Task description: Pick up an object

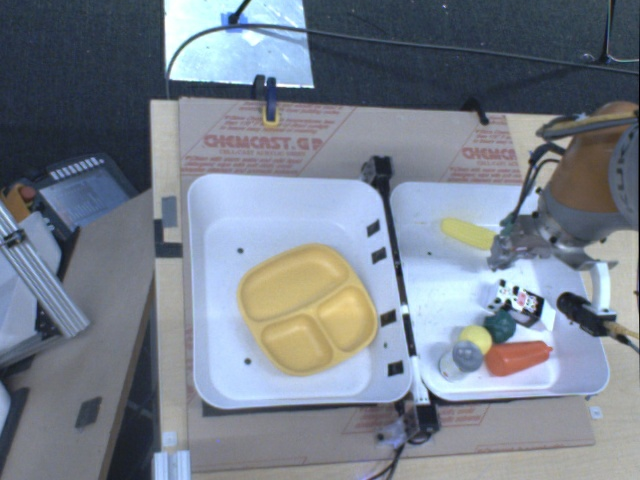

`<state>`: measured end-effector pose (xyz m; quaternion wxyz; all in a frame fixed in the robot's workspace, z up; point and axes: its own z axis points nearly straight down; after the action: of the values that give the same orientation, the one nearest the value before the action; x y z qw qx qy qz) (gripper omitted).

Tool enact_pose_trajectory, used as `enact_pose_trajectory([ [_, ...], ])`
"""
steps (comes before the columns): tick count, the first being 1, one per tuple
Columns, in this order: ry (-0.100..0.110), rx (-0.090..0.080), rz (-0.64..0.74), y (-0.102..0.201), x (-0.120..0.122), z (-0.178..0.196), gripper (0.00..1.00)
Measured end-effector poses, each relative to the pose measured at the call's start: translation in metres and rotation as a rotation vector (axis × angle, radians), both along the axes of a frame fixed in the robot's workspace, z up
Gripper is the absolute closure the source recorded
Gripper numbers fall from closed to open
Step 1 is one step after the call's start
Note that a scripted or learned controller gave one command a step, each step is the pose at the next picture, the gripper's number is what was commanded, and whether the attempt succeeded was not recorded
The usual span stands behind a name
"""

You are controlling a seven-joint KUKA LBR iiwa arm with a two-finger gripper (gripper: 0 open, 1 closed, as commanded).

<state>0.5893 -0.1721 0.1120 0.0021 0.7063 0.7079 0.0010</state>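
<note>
Brown counter (330,128), two white bins. Left bin (215,268): yellow divided tray (305,308). Right bin (580,373): banana (468,233) at back, just beside hand (503,251); carrot (518,357), yellow ball (476,339), other small things at front. Whether hand is apart or together, you cannot tell. You center hand over banana middle, descend straight, avoid front clutter.

A yellow divided tray (305,308) is lying in the white left bin (215,268). In the white right bin (430,278), a yellow banana (468,233) is lying far, an orange carrot (517,357) near, beside a dark green piece (500,325) and a yellow ball (477,339).
</note>
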Motion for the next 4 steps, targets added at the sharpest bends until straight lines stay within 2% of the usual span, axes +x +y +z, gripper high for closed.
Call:
enact_pose_trajectory([
  [1, -0.001, 0.0, -0.003, -0.004, -0.007, 0.049, 1.0],
  [3, -0.004, -0.002, 0.002, -0.02, 0.01, 0.165, 1.0],
  [4, 0.004, 0.003, 0.006, 0.035, -0.004, 0.153, 1.0],
])
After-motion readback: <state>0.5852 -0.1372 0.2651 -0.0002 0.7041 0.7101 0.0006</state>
